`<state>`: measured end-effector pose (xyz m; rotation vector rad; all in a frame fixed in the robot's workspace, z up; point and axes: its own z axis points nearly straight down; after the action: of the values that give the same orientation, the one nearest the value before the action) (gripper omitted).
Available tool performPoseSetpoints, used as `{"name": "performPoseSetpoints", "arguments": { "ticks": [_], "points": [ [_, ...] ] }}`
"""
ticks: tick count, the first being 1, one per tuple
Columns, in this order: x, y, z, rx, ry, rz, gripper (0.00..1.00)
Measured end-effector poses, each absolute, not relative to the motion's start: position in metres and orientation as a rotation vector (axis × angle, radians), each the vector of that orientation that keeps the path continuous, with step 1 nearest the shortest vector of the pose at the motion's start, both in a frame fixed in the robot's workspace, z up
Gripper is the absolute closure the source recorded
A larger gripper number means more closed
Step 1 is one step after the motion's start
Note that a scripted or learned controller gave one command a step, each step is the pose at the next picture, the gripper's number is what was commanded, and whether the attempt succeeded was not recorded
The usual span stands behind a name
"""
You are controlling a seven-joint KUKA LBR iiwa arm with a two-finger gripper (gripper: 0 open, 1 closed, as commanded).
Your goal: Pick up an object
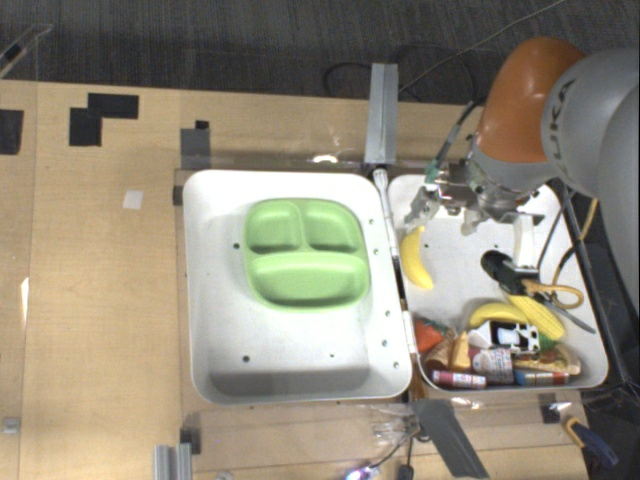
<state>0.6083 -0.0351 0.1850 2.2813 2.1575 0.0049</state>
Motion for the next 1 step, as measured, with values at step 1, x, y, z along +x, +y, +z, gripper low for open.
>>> {"name": "performPoseSetpoints", "arguments": {
  "ticks": [1],
  "points": [
    [0.6208, -0.0338, 0.1858, 2.287, 2.15, 0.007, 0.0]
  ]
}}
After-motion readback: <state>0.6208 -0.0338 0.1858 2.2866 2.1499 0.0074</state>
